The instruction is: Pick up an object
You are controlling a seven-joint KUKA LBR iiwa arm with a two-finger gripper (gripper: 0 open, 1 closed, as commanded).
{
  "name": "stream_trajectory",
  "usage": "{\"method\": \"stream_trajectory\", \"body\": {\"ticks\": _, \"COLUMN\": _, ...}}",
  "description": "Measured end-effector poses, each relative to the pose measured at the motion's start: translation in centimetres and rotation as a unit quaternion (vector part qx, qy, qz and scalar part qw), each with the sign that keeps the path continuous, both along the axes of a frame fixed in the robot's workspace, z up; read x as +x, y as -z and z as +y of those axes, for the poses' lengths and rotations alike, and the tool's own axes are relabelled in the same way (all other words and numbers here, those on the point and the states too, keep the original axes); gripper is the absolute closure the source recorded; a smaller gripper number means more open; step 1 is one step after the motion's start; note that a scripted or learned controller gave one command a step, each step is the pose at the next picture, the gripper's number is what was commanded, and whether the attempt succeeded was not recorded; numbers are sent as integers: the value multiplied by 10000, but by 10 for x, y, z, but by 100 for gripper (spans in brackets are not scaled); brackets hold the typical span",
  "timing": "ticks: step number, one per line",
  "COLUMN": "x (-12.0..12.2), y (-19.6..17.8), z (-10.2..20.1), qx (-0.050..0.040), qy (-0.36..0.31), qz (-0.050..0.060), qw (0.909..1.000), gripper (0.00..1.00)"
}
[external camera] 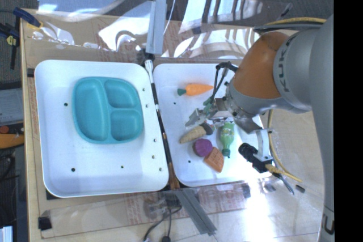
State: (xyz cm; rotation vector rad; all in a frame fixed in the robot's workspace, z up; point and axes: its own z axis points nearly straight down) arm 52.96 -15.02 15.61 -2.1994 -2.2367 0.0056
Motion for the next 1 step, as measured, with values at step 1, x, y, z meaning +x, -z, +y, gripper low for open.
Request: {"method": "stream_trajectory", "body": {"ticks": 1, "x": -20, "y": 58, "z": 10, "qx": -22, "qy": -1836, "qz": -88, "qw": 9830, "gripper": 0}}
